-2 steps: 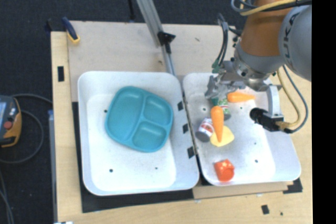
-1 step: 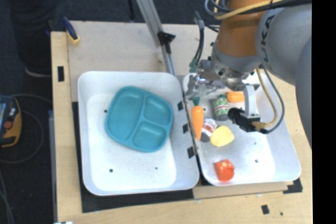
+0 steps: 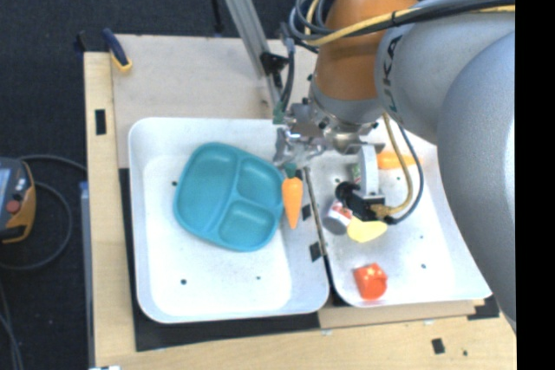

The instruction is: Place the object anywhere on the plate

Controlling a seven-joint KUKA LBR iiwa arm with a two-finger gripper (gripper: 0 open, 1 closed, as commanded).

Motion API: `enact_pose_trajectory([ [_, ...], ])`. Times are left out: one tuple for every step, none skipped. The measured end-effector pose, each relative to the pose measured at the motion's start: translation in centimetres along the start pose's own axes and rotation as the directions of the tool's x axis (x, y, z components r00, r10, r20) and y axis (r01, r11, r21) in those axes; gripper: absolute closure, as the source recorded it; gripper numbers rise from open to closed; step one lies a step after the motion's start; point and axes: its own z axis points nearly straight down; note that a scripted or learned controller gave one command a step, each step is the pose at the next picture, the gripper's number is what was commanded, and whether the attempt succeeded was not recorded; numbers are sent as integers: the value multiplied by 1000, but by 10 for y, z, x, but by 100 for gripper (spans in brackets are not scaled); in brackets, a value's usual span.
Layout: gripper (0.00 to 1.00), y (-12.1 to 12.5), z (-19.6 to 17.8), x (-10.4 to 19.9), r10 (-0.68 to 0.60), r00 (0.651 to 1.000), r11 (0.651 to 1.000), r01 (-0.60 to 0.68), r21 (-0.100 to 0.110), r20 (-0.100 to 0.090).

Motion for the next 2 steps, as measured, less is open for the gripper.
enact_pose_trajectory([
  [100, -10, -1, 39, 0, 1000, 1000, 0, 0, -1],
  [0, -9, -1, 37, 3, 1000, 1000, -3, 0, 0],
])
